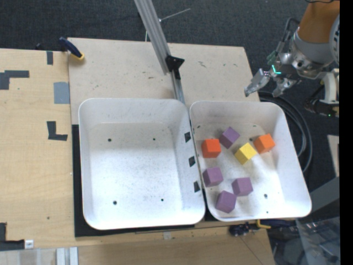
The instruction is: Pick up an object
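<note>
Seven cubes are being observed in the right bin (287, 148); the left bin (132, 164) is adjoining it. Two orange cubes are being noted, one (210, 147) at nine o'clock of the group and one (264, 143) at three o'clock. Between them a yellow cube (246, 153) is lying, just beside the three o'clock orange one. Four purple cubes are being recorded: one (229, 137) at twelve o'clock, one (212, 176) at eight o'clock, one (242, 186) at five o'clock and one (225, 201) at six o'clock.

The gripper (271, 83) is being held outside the bin, beyond its one o'clock corner, well apart from every cube. Its fingers (257, 85) are being seen spread apart, with nothing gripped between them. No cube is judged to be lifted yet.

Risks are being assessed as follows. The yellow cube and its orange neighbour are lying close together, so a finger is likely to be landed on one cube or both nudged aside if that pair is chosen. The purple cubes at five and six o'clock are being crowded likewise. The orange cube at three o'clock is lying near the bin wall, where a descending finger could be fouled on the rim. The cubes are lying at mixed angles, so a slipping grasp is being considered probable unless the fingers are squared to flat faces.
</note>
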`<action>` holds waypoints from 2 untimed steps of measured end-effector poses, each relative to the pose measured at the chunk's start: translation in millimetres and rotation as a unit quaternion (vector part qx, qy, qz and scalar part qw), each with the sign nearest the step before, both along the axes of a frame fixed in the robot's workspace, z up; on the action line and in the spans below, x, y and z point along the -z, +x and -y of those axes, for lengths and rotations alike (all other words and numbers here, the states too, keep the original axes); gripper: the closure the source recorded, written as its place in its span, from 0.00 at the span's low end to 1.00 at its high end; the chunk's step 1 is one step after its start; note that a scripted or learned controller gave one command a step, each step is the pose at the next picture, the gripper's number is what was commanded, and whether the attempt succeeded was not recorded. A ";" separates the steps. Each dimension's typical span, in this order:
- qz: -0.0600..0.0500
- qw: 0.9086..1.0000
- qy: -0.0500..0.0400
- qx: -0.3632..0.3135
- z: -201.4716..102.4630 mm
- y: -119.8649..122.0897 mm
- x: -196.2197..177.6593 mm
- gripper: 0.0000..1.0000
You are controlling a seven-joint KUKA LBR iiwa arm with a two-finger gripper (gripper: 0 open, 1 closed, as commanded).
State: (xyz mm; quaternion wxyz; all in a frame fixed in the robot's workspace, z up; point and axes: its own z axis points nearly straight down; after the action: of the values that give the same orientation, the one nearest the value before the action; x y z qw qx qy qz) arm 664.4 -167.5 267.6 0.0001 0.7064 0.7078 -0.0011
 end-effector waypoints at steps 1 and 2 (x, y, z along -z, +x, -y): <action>-0.002 1.000 0.000 0.000 0.4 0.9 43.8 0.00; -0.003 1.000 0.001 0.000 3.7 4.6 106.7 0.00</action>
State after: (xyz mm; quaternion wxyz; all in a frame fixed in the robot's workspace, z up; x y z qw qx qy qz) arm 668.9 -171.2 160.9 -0.0025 0.7066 0.7076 -0.0028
